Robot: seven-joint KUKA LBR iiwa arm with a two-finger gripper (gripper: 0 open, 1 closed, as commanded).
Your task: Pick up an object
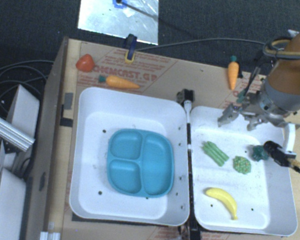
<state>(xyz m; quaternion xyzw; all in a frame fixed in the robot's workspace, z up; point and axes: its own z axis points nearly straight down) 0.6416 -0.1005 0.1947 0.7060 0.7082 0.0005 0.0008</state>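
Observation:
My gripper (239, 120) hangs over the back edge of the right bin (277, 219), fingers spread open with nothing between them. Below and in front of it on the bin floor lie a ridged green vegetable (215, 153), a green broccoli floret (242, 164) and a yellow banana (222, 201) near the front. A small teal object (258, 153) sits to the right of the broccoli. All of these lie apart from the gripper.
The left bin (97, 114) holds a blue divided plate (139, 162). Behind the bins on the cardboard lie an orange carrot (121, 82), a red tomato (85, 63) and a second carrot (233, 73). A blue clip (130, 45) stands at the back edge.

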